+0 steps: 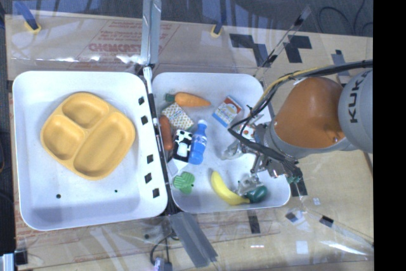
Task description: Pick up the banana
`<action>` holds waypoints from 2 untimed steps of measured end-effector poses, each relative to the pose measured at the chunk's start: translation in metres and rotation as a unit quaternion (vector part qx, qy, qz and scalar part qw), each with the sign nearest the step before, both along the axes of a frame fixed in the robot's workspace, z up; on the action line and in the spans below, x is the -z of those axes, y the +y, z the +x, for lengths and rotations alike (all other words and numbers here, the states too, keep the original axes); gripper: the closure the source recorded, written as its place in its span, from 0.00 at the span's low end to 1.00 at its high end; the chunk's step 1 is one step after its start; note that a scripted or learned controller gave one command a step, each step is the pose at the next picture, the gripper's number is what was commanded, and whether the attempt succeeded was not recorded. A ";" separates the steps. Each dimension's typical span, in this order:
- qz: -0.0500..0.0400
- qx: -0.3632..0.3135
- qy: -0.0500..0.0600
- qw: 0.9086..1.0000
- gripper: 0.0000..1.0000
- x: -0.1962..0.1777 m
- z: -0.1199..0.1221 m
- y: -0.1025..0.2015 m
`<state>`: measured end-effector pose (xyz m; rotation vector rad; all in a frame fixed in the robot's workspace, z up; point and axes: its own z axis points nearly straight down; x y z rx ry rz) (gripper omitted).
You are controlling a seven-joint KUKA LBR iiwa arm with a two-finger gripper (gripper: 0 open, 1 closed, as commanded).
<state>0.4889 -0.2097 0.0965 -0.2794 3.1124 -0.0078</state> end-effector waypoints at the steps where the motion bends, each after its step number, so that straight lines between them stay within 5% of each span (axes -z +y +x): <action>1: -0.004 -0.228 -0.001 0.974 0.00 0.000 0.000 0.013; 2: -0.004 -0.229 -0.003 0.973 1.00 -0.011 0.002 0.013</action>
